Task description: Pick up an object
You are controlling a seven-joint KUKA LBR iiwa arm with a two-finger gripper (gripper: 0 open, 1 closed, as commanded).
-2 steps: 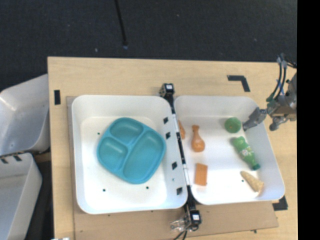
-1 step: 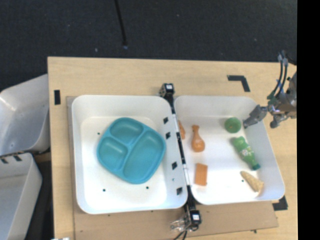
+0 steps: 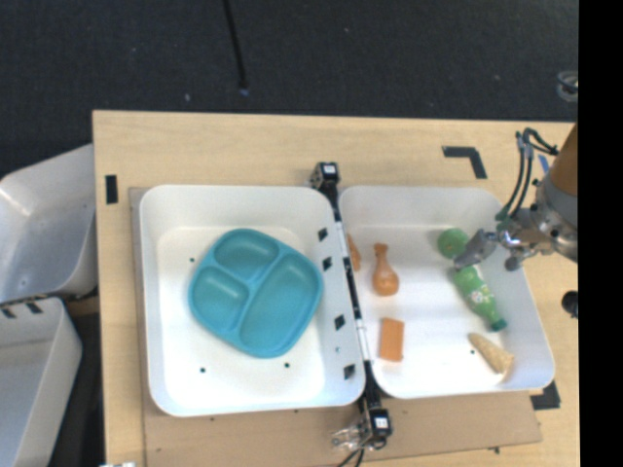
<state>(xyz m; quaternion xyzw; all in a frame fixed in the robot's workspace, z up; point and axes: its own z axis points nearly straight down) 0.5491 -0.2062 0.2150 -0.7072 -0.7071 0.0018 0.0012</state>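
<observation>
Green bottle lies just beside the pincer, whose grip state I cannot tell; being round, it may roll away.

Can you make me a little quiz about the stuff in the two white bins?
1. Which bin holds the blue divided plate: left or right?
2. True or false: the green bottle lies in the same bin as the orange block.
3. The gripper hovers closest to: A the plate, B the green bottle, C the orange block?

Key: 1 left; 2 true; 3 B.
</observation>
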